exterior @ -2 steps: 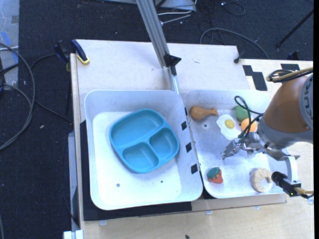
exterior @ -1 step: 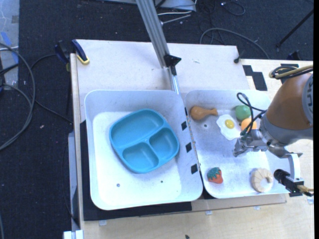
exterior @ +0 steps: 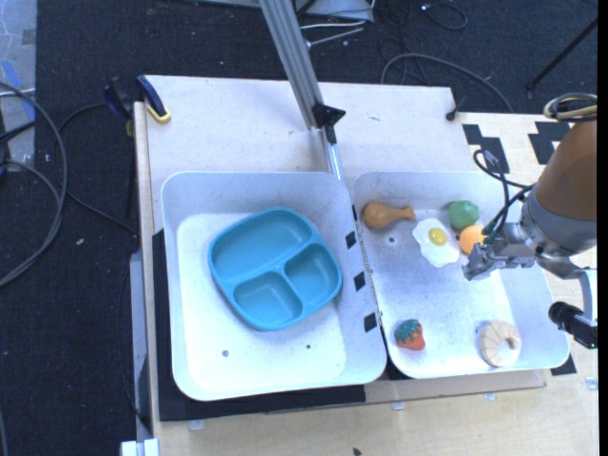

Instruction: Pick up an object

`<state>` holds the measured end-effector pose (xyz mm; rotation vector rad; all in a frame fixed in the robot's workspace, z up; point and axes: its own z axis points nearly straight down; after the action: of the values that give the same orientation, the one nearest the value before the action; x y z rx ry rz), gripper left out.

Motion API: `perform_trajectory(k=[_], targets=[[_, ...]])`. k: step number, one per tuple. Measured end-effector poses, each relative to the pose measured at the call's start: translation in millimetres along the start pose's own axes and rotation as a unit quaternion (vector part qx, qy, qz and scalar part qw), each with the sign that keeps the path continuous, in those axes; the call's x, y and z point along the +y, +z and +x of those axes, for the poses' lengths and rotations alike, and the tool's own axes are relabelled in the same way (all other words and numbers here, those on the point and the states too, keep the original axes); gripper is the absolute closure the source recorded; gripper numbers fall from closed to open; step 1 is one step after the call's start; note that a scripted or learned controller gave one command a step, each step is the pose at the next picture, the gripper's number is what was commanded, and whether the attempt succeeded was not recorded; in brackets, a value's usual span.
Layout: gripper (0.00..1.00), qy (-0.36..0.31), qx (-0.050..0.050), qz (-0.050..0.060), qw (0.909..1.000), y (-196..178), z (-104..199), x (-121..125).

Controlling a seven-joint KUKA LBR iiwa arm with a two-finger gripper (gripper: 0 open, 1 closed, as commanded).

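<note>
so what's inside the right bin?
Right bin holds a drumstick, fried egg, green piece, orange piece, strawberry and croissant. The tool and arm cover the bin's right side.

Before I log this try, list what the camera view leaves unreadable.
- Gripper: its tip is small and dark in the camera view, so its state cannot be read.
- Orange toy: the arm's wrist covers its right side.
- Arm: cut off by the right edge.
</note>
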<state>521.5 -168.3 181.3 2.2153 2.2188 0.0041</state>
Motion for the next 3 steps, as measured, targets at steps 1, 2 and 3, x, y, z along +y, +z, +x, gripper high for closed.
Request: perform_trajectory(k=[1,2,3], targets=[[1.00,-0.001,0.000,0.001,1.0000,-44.0,4.9,3.4],[1.00,-0.001,0.000,0.001,1.0000,-80.6,4.7,4.7],[1.00,-0.003,0.002,0.004,1.0000,-66.0,59.4,10.1]])
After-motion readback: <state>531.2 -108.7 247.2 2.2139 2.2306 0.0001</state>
